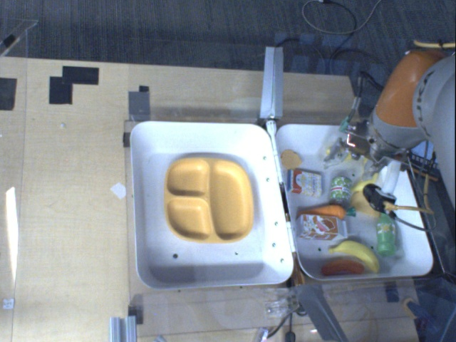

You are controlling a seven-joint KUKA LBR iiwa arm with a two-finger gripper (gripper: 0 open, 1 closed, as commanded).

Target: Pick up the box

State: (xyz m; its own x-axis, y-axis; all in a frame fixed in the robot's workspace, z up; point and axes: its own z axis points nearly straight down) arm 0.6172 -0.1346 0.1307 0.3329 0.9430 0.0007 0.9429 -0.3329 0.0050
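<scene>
Two small cartons lie in the right bin (420, 262). A white and red box (306, 183) sits near the bin's left wall. A second red and white box (320, 227) lies lower, just under a carrot (329, 211). My gripper (352, 145) hangs over the upper right part of this bin, up and to the right of both boxes and apart from them. The grey arm with its orange band (400, 91) comes in from the right and hides part of the bin's back corner.
The right bin also holds a green can (341, 188), a banana (358, 252), a red fruit (343, 267), a green bottle (385, 235), a yellow fruit (362, 195) and a brown round piece (290, 158). The left bin (146, 262) holds a yellow divided tray (210, 198).
</scene>
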